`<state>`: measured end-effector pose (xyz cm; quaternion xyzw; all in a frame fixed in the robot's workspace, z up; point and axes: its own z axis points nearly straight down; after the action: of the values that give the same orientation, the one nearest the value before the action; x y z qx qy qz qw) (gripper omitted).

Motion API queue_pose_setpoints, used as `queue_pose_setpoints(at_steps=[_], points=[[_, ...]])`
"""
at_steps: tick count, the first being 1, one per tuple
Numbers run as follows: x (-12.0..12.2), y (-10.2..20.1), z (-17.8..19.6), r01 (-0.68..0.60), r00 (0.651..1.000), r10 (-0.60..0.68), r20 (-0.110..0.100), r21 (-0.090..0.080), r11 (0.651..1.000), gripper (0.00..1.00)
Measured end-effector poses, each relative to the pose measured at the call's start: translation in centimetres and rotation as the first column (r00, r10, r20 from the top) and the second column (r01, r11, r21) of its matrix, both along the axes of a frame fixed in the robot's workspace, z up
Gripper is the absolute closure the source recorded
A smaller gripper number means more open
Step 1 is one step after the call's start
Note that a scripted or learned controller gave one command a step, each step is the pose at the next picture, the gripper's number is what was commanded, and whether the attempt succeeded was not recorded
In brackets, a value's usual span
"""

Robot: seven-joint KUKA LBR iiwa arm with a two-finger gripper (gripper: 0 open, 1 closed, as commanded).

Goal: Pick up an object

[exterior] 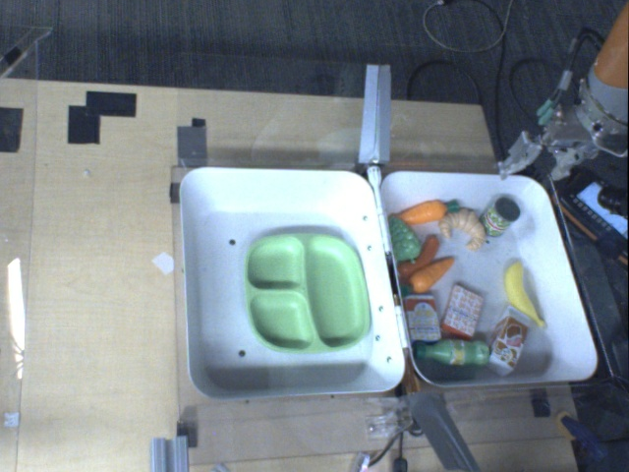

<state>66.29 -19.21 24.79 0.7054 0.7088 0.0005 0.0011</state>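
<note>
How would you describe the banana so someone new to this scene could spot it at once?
Look at the right-hand white bin, the one crowded with toy groceries. Along its right side, below the small dark-lidded can and above a little carton, lies the banana. It is the only plain yellow, curved item there.

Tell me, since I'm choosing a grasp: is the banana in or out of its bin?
In. The banana lies flat on the right bin's floor, apart from the other items.

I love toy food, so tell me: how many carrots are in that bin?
2, both in the right bin: one carrot near its far left corner, another carrot just below, by the left wall. More could hide under the pile.
</note>
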Motion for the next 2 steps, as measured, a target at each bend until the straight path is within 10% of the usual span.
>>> queue_pose_setpoints(at_steps=[1, 2], points=[[-3.0, 0.5, -12.8, -0.114, 0.993, 0.114, 0.001, 0.000, 0.993, 0.00], [-0.2, -0.9, -16.2, -0.085, 0.996, 0.085, 0.003, 0.004, 0.996, 0.00]])
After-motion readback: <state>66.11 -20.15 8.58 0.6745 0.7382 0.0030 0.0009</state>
